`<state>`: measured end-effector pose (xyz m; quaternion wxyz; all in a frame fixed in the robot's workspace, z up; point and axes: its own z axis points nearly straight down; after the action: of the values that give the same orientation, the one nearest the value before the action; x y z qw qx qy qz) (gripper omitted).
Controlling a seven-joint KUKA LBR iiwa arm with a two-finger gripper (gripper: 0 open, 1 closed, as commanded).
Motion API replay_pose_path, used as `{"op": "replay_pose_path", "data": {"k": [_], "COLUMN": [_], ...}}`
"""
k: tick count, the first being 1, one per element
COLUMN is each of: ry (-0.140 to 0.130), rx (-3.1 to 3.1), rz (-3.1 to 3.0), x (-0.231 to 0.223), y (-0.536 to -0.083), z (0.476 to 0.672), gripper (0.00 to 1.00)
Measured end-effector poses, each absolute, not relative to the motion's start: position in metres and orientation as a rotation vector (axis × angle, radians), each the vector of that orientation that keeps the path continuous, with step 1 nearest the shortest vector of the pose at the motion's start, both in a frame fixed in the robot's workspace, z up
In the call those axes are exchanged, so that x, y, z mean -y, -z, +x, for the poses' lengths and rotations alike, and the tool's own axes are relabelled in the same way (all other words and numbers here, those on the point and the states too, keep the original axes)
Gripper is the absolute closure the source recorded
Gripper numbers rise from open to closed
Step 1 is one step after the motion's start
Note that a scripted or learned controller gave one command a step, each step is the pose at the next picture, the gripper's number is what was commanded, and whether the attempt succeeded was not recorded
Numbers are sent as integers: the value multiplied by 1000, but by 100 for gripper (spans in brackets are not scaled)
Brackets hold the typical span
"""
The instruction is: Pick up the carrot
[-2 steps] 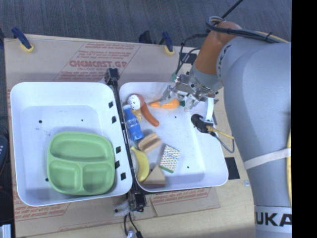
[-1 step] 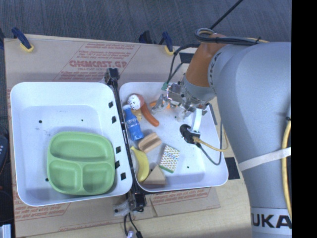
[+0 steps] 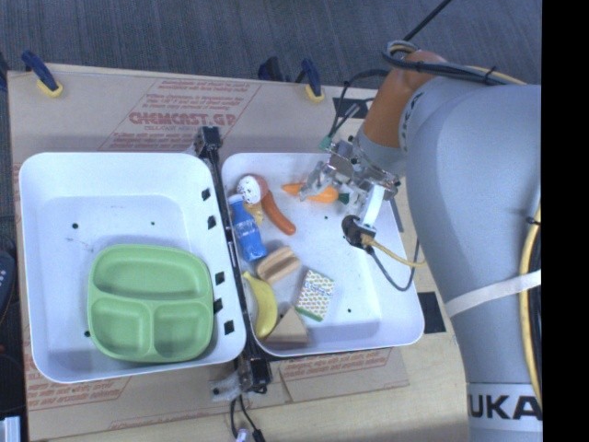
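Note:
The carrot (image 3: 296, 190) is a small orange piece near the far side of the right bin (image 3: 391, 325). Its right end lies between the fingertips of my gripper (image 3: 326, 188), which reaches down into the bin from the right and is shut on it. The carrot's left tip sticks out toward the bin's middle. The grey arm with its orange band covers the bin's right rim.
An orange-red sausage (image 3: 279, 217), a white egg-like ball (image 3: 247, 188) and a blue bottle (image 3: 247, 231) lie just left of the carrot. A bread piece (image 3: 278, 264), a banana (image 3: 262, 304) and a patterned packet (image 3: 315, 294) sit nearer the front. The left bin (image 3: 46, 201) holds a green divided plate (image 3: 152, 302).

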<state>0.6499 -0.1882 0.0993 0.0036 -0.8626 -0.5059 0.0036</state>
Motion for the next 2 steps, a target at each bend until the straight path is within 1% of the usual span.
{"op": "replay_pose_path", "data": {"k": [1,2], "ry": [-16,-27], "rx": [1387,998], "rz": [-2806,-2947], "x": [188,198], "y": [-92,-88], "z": [645,642], "gripper": [0,0]}}
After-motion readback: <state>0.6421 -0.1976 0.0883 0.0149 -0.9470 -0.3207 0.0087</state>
